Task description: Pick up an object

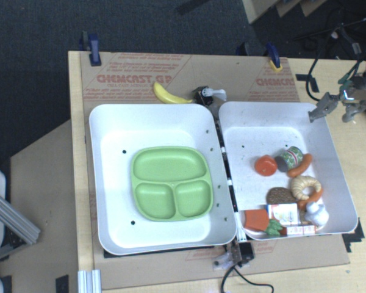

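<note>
**Toy food heaped in the right bin, gripper off at the upper right**

Nearest the camera, along the bottom of the frame, runs the front edge of the bench (171, 264), with a cable plug just below the seam between the bins.

Largest is the left bin (110, 163), holding a green divided plate (171, 182) with its single long compartment toward the top of the frame and two smaller ones toward the bottom. The right bin (250, 127) carries the pick candidates, clustered in its lower right: a flat orange piece (254, 219), a small white box (283, 213), a brown round piece (279, 195), a pretzel-like ring (305, 187), a red tomato (266, 165), a green can (291, 157) and a sausage (300, 165) whose long axis slants from lower left to upper right.

A banana (169, 95) lies on the bench above the left bin, long axis roughly left-right.

At the upper right, the gripper (348, 99) sits beyond the right bin's far corner, well apart from the heap, which lies below and to its left. Whether its claw is released or clenched cannot be told.
</note>
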